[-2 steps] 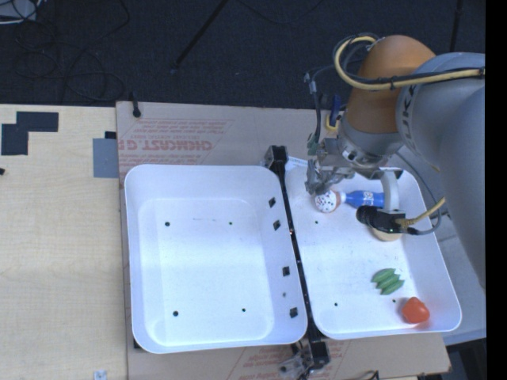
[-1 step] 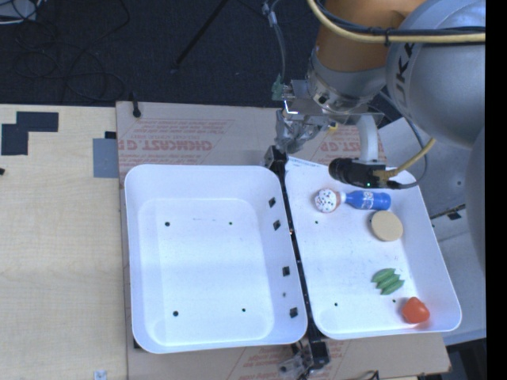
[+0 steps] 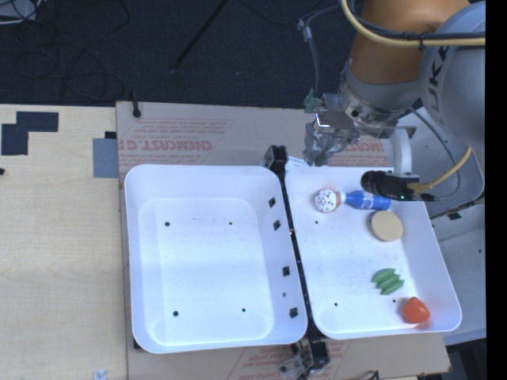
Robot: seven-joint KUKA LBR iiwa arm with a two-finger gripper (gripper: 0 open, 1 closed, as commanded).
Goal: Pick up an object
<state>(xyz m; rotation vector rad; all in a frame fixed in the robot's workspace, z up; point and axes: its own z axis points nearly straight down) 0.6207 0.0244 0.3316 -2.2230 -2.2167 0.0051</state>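
My gripper point(image 3: 317, 158) hangs over the back edge of the right bin point(image 3: 348, 291), near its far left corner, with nothing visible between its fingers. In that bin lie a white ball with dark dots point(image 3: 325, 201), a blue tube-like object point(image 3: 367, 202) beside it, a tan round disc point(image 3: 386, 226), a green pod-shaped piece point(image 3: 387, 281) and a red-orange object point(image 3: 414, 310) near the front right corner. The dotted ball sits just in front of and slightly right of the gripper.
The left bin point(image 3: 146, 212) stands beside the right one, joined by a black divider with clips point(image 3: 287, 244). Both rest on a cardboard sheet point(image 3: 198, 137) on a wooden bench point(image 3: 55, 244). A black cylindrical part point(image 3: 388, 184) juts over the right bin's back edge.
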